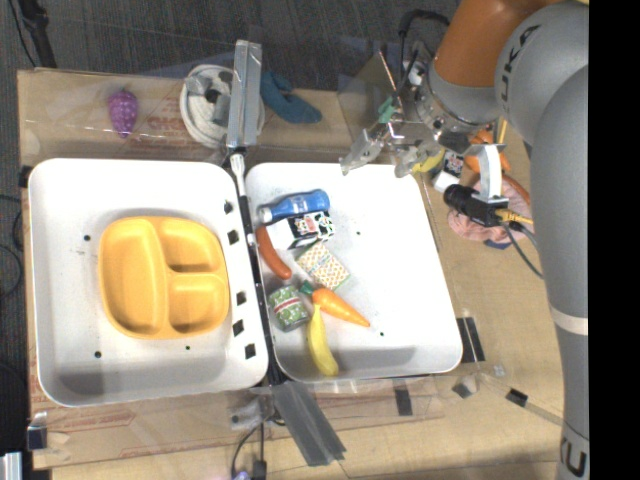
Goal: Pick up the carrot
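Pincer hangs open and empty over the right bin's far rim.

Nearest the camera, a banana lies well below-left of the pincer; the carrot rests just beyond it, tip pointing right, touching a green packet. Farther up sit a red sausage and a blue bottle. The yellow 3-compartment tray fills the left bin.

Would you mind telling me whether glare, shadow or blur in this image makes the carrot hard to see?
Camera view: the carrot is evenly lit and sharp against the right bin, no glare on it; soft shadow darkens that bin's near wall; the gripper at the far rim looks slightly soft; the background beyond the bench is dark.
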Controlling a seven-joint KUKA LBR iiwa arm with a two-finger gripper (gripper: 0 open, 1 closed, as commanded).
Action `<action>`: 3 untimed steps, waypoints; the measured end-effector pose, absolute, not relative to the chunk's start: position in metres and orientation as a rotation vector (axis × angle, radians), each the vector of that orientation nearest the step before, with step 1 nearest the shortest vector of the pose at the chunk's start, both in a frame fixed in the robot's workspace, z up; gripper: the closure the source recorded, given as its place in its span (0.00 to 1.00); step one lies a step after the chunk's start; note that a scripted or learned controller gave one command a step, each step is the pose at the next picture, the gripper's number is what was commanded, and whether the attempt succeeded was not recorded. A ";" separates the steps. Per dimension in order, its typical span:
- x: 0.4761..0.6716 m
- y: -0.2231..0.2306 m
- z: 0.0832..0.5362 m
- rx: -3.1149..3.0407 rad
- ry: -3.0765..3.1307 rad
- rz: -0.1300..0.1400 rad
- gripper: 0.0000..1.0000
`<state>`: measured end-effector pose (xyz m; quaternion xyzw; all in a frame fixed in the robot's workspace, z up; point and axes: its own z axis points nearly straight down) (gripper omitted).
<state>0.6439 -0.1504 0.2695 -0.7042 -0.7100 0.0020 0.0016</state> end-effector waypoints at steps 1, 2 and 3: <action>0.509 -0.134 0.211 -2.173 -2.263 0.005 0.00; 0.505 -0.144 0.091 -2.061 -2.368 0.001 0.00; 0.505 -0.144 0.101 -2.055 -2.372 0.004 1.00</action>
